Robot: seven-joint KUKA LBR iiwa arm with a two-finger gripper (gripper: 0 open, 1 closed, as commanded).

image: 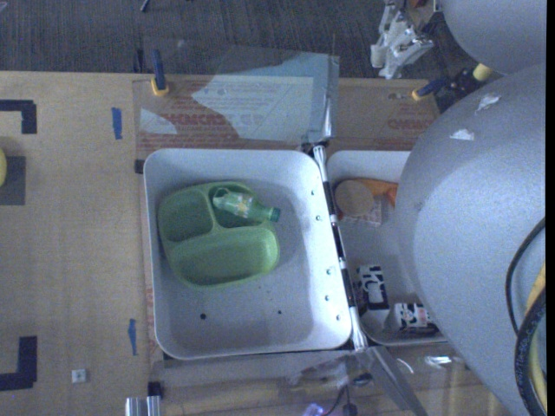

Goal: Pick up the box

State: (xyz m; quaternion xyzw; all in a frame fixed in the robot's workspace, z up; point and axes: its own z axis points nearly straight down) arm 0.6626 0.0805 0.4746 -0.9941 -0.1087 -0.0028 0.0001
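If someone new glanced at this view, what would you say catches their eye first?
Most likely the big grey arm, which fills the right side and covers much of the right bin. Next comes the green divided tray in the left bin, with a small green bottle lying across it. Beside the arm, the right bin shows a round tan item and small black-and-white objects.

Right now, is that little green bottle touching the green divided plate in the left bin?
Touching. The camera view shows the green bottle lying across the green divided plate, resting on its upper compartments with no gap visible.
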